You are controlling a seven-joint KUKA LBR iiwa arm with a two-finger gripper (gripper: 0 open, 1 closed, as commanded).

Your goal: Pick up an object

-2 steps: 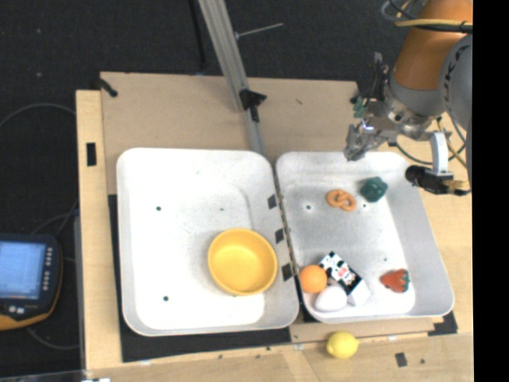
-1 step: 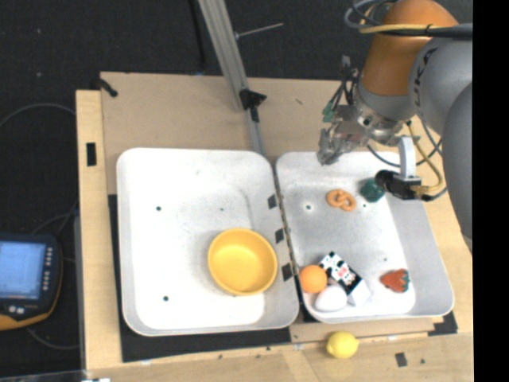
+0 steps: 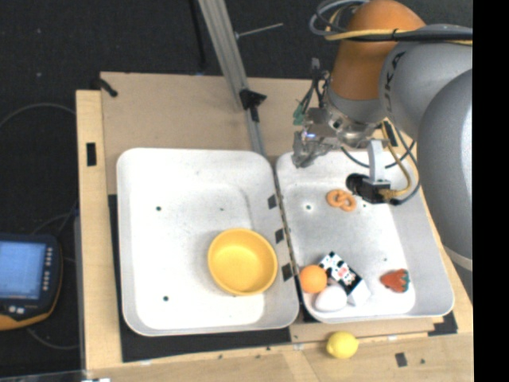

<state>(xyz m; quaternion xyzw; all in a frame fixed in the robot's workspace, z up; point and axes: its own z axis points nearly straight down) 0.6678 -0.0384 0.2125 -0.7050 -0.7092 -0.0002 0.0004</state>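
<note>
Gripper (image 3: 305, 154): at far-left corner of right bin (image 3: 413, 249), low over the floor; whether clenched or released, cannot tell. Pretzel-shaped orange piece (image 3: 343, 200): nearest object, lying to the gripper's right and nearer the camera, long axis roughly left-right.

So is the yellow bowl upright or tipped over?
Upright: the bowl sits in the left bin with its round opening facing up, and its inside is visible.
</note>
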